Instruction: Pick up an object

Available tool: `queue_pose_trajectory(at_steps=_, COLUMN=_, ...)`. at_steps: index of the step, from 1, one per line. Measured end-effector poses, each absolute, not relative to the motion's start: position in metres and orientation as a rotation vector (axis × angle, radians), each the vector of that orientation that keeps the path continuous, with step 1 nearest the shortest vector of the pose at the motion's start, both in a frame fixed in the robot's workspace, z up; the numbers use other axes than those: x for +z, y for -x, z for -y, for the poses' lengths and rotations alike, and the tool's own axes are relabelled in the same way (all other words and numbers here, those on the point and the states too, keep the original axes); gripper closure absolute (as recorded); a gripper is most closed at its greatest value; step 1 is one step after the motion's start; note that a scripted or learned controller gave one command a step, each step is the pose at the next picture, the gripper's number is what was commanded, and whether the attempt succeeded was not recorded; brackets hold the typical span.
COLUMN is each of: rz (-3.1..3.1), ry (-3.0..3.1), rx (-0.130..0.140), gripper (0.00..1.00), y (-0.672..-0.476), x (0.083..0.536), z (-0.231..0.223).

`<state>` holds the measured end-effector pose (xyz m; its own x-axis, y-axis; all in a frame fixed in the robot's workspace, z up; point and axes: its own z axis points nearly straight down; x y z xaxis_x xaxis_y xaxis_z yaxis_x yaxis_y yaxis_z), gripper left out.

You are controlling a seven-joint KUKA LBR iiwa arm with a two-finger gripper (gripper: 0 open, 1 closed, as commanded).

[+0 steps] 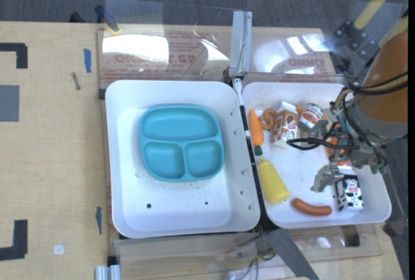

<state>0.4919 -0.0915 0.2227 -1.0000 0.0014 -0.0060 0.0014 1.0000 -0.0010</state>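
While it hangs low in the right bin (379, 207), the tool (329, 176) looks empty, fingers slightly parted, just beside a black-and-white carton (350, 194).

Orange-banded arm (389, 87) with looping black cables and a grey metal gripper (329, 178)

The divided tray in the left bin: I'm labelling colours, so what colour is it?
Teal blue all over; the tray shows clearly in the camera view.
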Motion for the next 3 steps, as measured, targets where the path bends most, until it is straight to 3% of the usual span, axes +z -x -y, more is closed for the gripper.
queue_pose_trajectory(at_steps=1, rz=-3.134, ry=-0.107, rx=0.001, gripper=0.00, y=-0.537, x=0.184, z=0.073)
queue_pose_trajectory(at_steps=2, rz=-3.062, ry=-0.693, rx=0.000, gripper=0.00, y=-0.608, x=0.098, z=0.133)
queue_pose_trajectory(at_steps=3, rz=-3.108, ry=-0.654, rx=-0.035, gripper=0.00, y=-0.651, x=0.091, z=0.118)
